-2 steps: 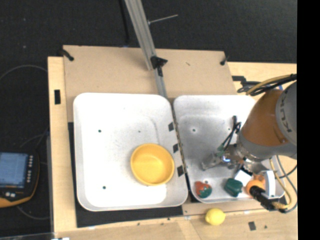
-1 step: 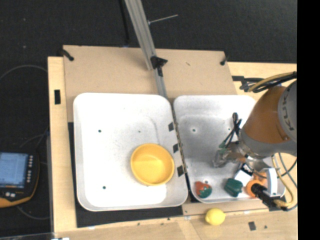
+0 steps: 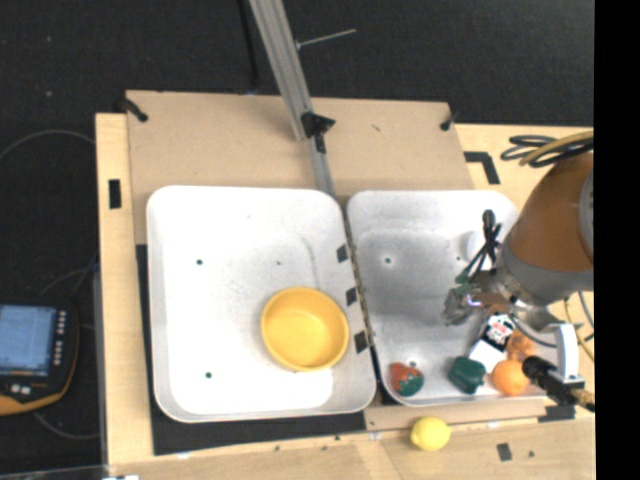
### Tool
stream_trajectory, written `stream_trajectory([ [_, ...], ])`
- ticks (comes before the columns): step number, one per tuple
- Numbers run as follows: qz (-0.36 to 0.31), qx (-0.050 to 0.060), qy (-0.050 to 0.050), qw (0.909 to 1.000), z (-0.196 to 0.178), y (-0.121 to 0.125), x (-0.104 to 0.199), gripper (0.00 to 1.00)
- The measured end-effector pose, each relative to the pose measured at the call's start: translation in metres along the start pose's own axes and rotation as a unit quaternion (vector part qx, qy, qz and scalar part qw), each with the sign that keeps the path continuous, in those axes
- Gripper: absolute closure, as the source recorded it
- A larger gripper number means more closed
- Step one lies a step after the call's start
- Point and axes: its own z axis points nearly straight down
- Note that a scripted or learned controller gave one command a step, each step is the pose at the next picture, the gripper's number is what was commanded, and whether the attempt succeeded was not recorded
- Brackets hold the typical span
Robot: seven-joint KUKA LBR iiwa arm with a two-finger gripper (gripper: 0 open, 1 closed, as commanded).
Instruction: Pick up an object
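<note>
- I am seeing the gripper (image 3: 462, 306) hanging low over the right bin (image 3: 400, 238); whether its fingers are apart or together, I cannot tell.
- Green block (image 3: 466, 374), orange ball (image 3: 510, 377) and red object (image 3: 405, 377) are lying along that bin's near edge.
- Yellow bowl (image 3: 304, 328) is sitting in the left bin (image 3: 220, 238); a lemon (image 3: 430, 433) is resting on the table (image 3: 250, 138).

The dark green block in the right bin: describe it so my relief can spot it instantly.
Start at the right bin and follow its near wall. The green block lies there between a red and green toy and an orange ball. It is the only dark, boxy piece; its neighbours are rounded and bright.
</note>
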Motion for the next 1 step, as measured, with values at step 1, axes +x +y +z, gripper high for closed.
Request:
stream_trajectory([
  [1, -0.003, -0.002, -0.001, 1.0000, -0.0639, 0.0055, -0.0021, 1.00],
])
